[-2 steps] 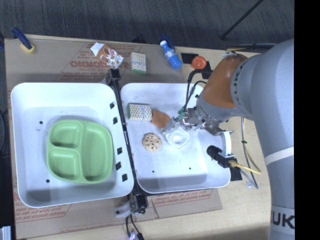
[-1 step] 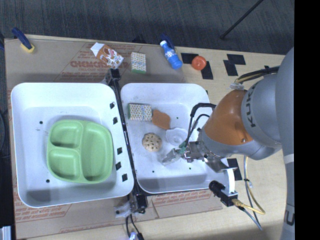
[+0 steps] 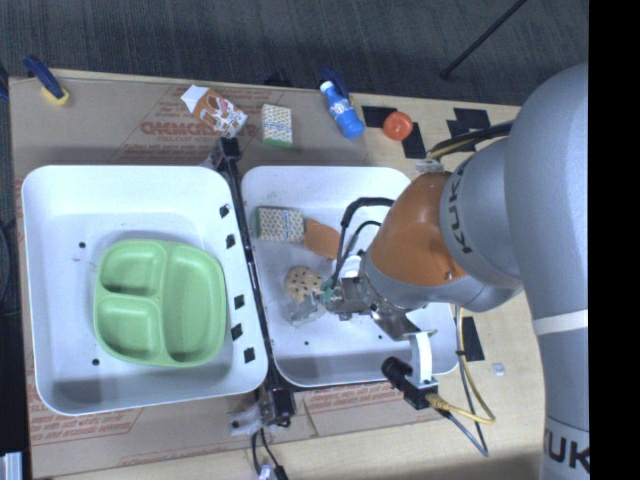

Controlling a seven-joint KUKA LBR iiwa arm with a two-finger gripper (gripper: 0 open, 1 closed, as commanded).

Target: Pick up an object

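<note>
Three loose things lie in the right bin [image 3: 300, 373], all in its left half. Nearest the gripper [image 3: 335, 296] is a round speckled cookie-like piece [image 3: 301, 283] with a clear wrapper [image 3: 303, 310] trailing from it toward the bin's front edge; the pair sits about mid-bin, just left of the gripper and touching or nearly touching it. The round piece has no evident long axis; with the wrapper the bundle runs roughly from the back edge toward the front. How the gripper's tips stand I cannot tell, since the orange wrist band [image 3: 420, 238] and the grey arm [image 3: 530, 208] cover it from the right. Behind the cookie, toward the bin's back-left corner, lies a green-patterned packet [image 3: 279, 225], its long side running left to right, and touching its right end is a flat orange-brown piece [image 3: 322, 237], tilted with its long axis sloping toward the bin's right and front. The front-left part of this bin's floor is bare, as is a strip along the back edge. The left bin [image 3: 45, 268] holds a green divided plate [image 3: 160, 303] in its middle, with open floor around it on every side. On the bench beyond the bins' back edges lie a snack bag [image 3: 213, 111], a small green box [image 3: 277, 125], a blue bottle [image 3: 342, 110] and an orange ball [image 3: 398, 125].
</note>
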